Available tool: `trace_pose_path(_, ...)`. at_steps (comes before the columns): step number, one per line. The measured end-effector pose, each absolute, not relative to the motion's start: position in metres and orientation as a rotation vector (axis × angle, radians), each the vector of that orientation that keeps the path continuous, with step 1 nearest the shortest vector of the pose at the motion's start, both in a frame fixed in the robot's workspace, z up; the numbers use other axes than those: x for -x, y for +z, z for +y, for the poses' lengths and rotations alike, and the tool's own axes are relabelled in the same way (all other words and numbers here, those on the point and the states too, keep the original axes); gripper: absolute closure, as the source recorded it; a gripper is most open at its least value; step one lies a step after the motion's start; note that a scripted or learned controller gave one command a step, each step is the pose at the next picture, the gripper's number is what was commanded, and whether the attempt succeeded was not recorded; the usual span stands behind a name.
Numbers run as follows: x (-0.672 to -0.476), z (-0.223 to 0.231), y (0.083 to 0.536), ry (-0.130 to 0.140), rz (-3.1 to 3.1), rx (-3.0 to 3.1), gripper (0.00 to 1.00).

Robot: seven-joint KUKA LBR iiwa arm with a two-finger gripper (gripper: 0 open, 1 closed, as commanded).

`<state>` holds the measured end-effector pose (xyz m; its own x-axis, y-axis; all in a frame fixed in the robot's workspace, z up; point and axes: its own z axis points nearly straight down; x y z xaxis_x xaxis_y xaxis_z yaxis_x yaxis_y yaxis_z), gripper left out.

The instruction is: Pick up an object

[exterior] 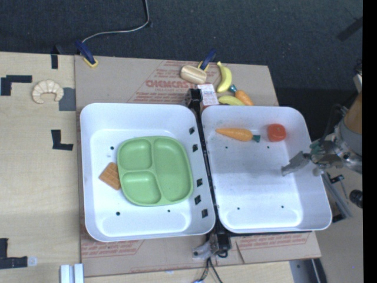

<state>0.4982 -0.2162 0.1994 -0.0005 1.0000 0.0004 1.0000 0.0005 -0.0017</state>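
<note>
You see the grey two-finger gripper (294, 165) poised low over the right rim of the right-hand shallow white bin (265, 217), jaws spread and grasping nothing. The orange plastic carrot (234, 134) and red plastic tomato (276, 132) lie near that bin's far edge, likely targets.

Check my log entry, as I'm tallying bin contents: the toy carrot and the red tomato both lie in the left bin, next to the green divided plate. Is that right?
Not quite. The camera view shows the toy carrot and the red tomato in the right bin; the green divided plate sits in the left bin.
</note>
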Motion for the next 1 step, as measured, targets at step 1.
trace_pose_path(1,-0.5812,-0.1932,0.0877,-0.007,-2.230,2.224,0.00)
